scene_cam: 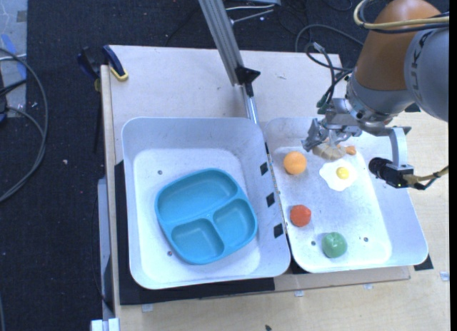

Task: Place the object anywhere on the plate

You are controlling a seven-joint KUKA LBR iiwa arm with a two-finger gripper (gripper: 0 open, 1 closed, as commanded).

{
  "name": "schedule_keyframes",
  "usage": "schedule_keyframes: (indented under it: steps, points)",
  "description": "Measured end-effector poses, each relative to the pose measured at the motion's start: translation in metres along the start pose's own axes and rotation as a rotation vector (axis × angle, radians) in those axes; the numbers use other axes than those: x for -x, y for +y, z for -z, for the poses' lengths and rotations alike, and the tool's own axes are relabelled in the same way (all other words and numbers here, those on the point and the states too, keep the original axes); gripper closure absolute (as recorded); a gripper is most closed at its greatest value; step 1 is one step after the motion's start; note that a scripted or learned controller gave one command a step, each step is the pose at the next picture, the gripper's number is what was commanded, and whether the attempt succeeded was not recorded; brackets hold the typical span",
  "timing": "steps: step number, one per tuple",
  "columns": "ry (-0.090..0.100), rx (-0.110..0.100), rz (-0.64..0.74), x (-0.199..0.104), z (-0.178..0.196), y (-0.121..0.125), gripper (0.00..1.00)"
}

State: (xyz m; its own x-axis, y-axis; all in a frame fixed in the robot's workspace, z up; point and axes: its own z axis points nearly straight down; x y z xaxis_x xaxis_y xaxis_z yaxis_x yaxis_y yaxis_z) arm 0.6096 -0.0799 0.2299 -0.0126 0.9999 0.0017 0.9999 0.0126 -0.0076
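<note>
The metal two-finger gripper (pixel 323 140) is low over a small tan lumpy toy (pixel 330 152) at the back of the right white bin (pixel 400 240). I cannot tell its grip. The toy looks light and bumpy; pinch its middle. The blue three-part plastic plate (pixel 206 215) waits in the left bin.

1. The plate (pixel 206 214) looks like smooth blue plastic, slightly glossy.
2. The bins (pixel 143 144) look like matt white plastic.
3. The counter (pixel 171 80) is pale, matt wood.
4. The pole (pixel 218 26) is ribbed metal.
</note>
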Motion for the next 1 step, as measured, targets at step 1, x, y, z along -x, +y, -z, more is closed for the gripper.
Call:
schedule_keyframes:
  steps: [1]
  points:
    - [0.000, -0.001, 0.000, -0.0583, 0.0050, -0.0060, 1.00]
